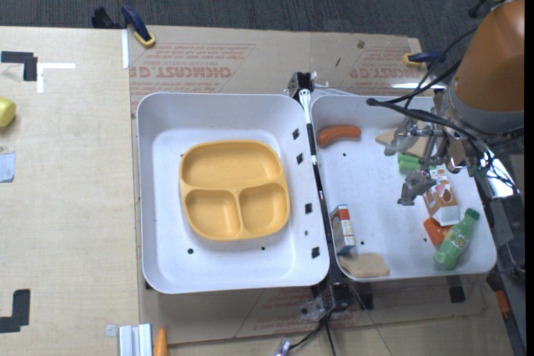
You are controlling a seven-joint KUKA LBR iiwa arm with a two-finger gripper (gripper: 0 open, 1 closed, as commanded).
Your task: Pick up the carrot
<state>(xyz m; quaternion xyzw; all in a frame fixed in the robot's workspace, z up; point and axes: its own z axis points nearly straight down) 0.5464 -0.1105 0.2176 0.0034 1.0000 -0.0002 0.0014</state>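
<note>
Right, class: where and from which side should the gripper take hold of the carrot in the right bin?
Probably best: grip the carrot by its bare orange end, from above and the view's left. A small carton overlaps its far end and the green bottle lies close on its right.

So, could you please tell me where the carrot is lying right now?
The carrot lies in the right bin, near its right wall, partly under a small carton and beside the green bottle.

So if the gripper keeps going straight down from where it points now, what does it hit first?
Probably the bare floor of the right bin, just left of the small carton; depth is hard to judge. The carrot lies farther left.
</note>
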